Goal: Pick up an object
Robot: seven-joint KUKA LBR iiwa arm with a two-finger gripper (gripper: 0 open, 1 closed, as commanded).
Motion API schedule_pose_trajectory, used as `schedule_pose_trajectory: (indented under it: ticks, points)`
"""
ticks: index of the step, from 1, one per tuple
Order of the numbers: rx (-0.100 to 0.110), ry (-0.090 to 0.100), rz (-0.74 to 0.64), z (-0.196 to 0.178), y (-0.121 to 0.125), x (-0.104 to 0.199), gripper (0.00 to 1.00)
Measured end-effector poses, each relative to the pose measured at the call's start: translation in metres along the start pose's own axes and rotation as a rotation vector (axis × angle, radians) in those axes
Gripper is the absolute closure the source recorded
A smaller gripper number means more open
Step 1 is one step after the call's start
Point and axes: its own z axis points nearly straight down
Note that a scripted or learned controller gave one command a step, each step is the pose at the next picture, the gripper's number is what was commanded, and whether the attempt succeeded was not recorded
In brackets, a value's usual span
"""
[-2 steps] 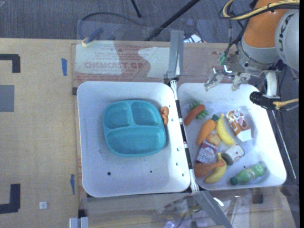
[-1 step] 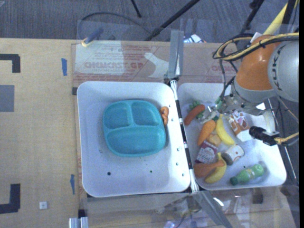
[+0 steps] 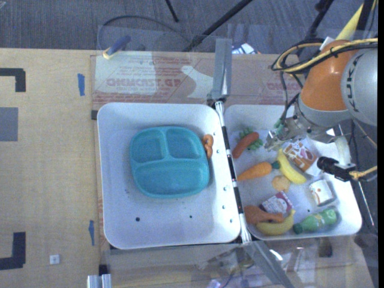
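Even, fairly bright light falls from overhead, with no harsh shadows. The two white bins (image 3: 117,161) look slightly washed out, and the left one shows a bluish tint. The teal tray (image 3: 170,161) casts only a thin, soft shadow along its lower edge. A clear plastic sheet (image 3: 156,80) behind the bins carries pale glare (lettering beneath it reads faintly). The picture is low in resolution and mildly soft; small items in the right bin lack fine detail. The arm (image 3: 339,86) is somewhat blurred.
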Motion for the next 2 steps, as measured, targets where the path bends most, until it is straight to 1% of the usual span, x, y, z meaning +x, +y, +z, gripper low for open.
schedule_pose_trajectory:
  ticks: [1,2]
  points:
    - [0.002,0.0,-0.097,-0.1092,0.0213,0.0405,1.0]
    - [0.002,0.0,-0.096,-0.1092,0.0212,0.0403,0.0]
